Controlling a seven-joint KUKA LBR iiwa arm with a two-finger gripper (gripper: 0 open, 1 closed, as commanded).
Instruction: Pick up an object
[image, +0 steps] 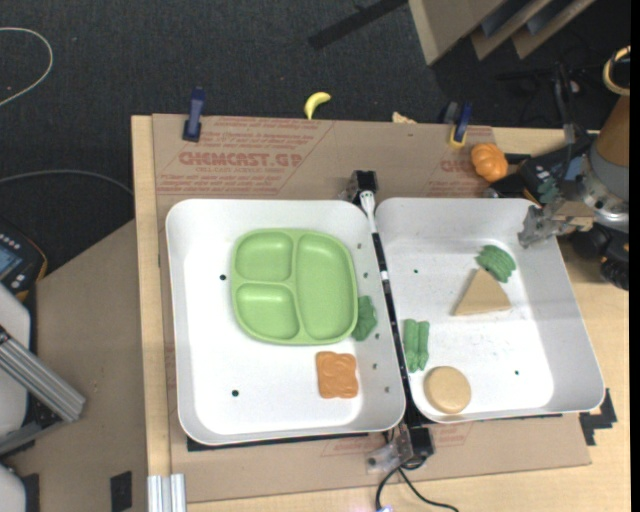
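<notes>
Two white bins of toy food, with the arm at the far right edge.

Nearest in the right bin (560, 330) lies a round tan cookie (447, 389), with green beans (415, 344) just beyond it, then a tan wedge (483, 296) and a green leafy piece (495, 262). The left bin (195, 330) holds an orange waffle (337, 375), a small green piece (364, 318), and a green divided plate (295, 286). The gripper (545, 222) hovers at the right bin's far right rim, carrying nothing; whether it is spread I cannot tell.
</notes>
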